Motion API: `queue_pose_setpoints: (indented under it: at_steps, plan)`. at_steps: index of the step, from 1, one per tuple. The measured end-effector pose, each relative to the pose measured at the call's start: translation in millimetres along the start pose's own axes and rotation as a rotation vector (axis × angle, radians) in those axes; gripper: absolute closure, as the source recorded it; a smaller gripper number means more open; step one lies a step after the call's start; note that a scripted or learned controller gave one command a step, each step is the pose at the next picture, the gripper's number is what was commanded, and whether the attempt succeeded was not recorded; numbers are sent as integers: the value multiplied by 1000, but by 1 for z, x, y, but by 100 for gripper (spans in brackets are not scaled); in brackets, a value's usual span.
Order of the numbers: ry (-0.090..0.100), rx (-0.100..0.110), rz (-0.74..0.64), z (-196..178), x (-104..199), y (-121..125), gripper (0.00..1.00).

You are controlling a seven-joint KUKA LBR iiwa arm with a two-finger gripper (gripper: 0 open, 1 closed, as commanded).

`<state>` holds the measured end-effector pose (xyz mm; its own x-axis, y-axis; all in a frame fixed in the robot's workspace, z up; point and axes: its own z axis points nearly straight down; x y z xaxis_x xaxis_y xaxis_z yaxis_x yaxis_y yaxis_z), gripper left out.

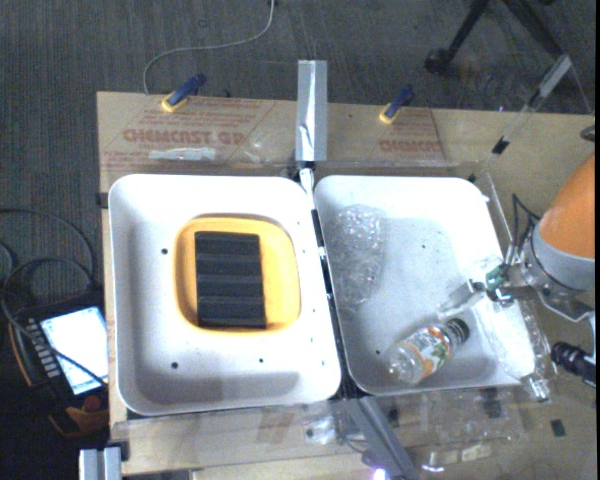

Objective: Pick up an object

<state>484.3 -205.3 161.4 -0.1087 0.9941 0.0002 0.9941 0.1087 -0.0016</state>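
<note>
A clear plastic bottle (pixel 427 349) with a dark cap and an orange-green label lies on its side near the front of the right bin (pixel 420 208). A crumpled clear plastic container (pixel 356 253) rests against that bin's left wall. In the left bin (pixel 140 218) sits a yellow tray with a black ribbed block (pixel 230 279) in it. My gripper (pixel 492 288) hangs at the right bin's right side, just above and to the right of the bottle's cap, apart from it. The orange band of the arm (pixel 580 218) shows at the right edge.
Blue-and-yellow clamps (pixel 183 91) (pixel 396 102) hold the brown board at the back. A metal bar (pixel 311 108) stands between the bins at the rear. Cables and a lit tablet (pixel 72 340) lie on the floor to the left.
</note>
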Motion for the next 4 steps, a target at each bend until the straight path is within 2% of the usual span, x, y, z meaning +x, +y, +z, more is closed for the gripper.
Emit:
queue_pose_setpoints:
  at_steps: [1,2,3,4]
  plan:
    - [-9,-14,-202,69,34,8,0]
    - [-9,-18,-204,59,36,10,100]
    - [-1,-1,-243,-60,60,7,100]
    - [0,-1,-172,-68,113,12,100]
